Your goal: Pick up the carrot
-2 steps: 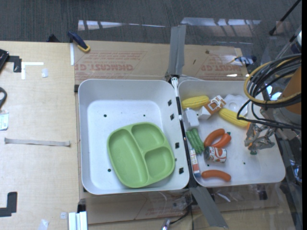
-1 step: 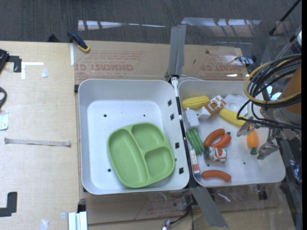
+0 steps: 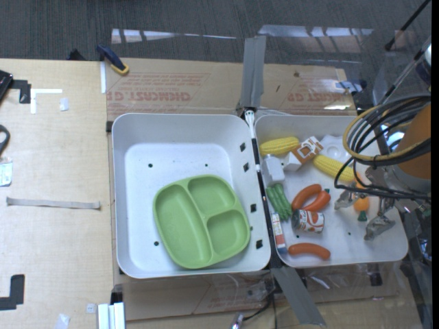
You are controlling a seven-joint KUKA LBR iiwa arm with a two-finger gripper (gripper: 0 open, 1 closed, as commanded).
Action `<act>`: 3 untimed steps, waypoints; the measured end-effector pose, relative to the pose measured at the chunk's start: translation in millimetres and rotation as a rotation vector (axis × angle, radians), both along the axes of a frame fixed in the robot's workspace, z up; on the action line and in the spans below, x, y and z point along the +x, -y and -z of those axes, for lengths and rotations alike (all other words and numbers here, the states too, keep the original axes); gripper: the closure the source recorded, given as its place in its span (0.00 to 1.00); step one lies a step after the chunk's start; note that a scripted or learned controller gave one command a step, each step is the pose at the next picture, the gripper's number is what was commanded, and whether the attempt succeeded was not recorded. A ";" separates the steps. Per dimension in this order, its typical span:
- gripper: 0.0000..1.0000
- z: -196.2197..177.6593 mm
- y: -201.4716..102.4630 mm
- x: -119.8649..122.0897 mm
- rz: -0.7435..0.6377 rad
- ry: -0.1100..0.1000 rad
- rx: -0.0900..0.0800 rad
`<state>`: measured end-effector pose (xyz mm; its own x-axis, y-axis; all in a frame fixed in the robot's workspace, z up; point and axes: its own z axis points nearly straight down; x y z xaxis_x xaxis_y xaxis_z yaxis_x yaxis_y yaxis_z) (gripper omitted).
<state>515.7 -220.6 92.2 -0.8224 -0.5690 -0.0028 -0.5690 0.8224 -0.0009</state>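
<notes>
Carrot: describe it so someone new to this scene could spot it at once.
Look in the right bin, toward its right side, close by the gripper. The carrot is a short orange piece with a green tip; the sausages to its left are longer, redder and have no green.

The pincer (image 3: 361, 214) hangs low, fingers spread, arm reaching from right.

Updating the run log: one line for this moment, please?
hand: low in right bin, fingers straddling carrot | lift: not yet | green divided plate: left bin
</notes>
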 end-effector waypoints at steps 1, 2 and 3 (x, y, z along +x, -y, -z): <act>1.00 -10.1 -1.2 2.3 -0.003 0.005 -0.001; 0.00 -10.1 -1.3 2.2 -0.003 0.005 -0.001; 1.00 -19.9 -2.3 4.3 -0.004 0.010 -0.002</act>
<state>520.0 -218.3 112.1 -0.8200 -0.5723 -0.0104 -0.5723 0.8200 -0.0080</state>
